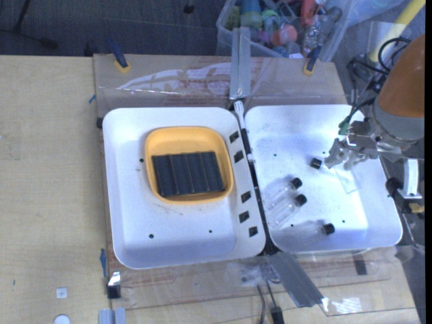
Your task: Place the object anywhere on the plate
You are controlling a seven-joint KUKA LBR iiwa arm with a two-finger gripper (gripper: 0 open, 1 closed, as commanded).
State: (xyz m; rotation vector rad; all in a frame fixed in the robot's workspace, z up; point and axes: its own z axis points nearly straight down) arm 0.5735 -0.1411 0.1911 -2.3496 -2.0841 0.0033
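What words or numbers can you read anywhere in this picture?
None: no word, number or sign is readable.
The yellow plate and the dark ridged block on it show no print.
The clear bottles with black caps show no label.
The tub of colourful toys is too blurred to tell.

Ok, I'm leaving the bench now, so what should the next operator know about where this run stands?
Pincer: low over the right bin, near a small black cap; whether it is open or shut can't be told.
Things: clear plastic bottles with black caps lie loose in the right bin. The yellow plate, with a dark ridged insert, sits in the left bin.
Done: nothing placed on the plate.
Left: grasp one bottle, carry it over, set it on the plate.
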